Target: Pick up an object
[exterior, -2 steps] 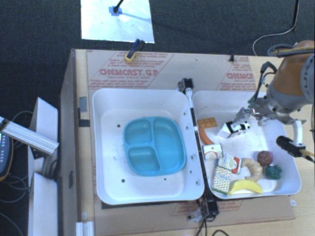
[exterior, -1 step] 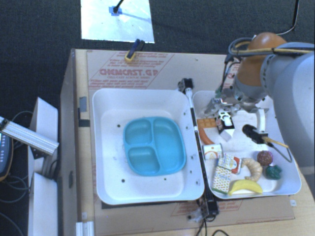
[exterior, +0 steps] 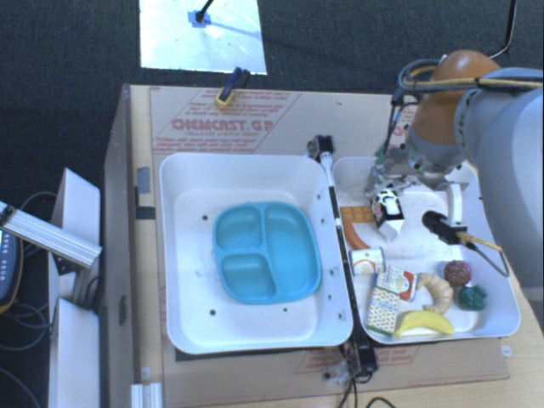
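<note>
My gripper (exterior: 384, 185) hangs low over the back left part of the right bin (exterior: 501, 313). Right under it, touching or nearly so, is a small black-and-white carton (exterior: 389, 212); whether it is held cannot be made out. An orange stick-shaped piece (exterior: 353, 233) lies just left of the carton. Toward the front of this bin lie a small pale box (exterior: 366, 263), a printed packet (exterior: 397, 282), a yellow-green patterned pack (exterior: 382, 309), a banana (exterior: 423, 323), a croissant (exterior: 439, 291), a maroon ball (exterior: 457, 272) and a green piece (exterior: 472, 297).
The left bin (exterior: 187, 313) holds a blue divided plate (exterior: 265, 252). A ridge where the bins meet (exterior: 336, 228) runs just left of the gripper. A yellow-and-black tool (exterior: 231, 87) lies on the bench behind the bins.
</note>
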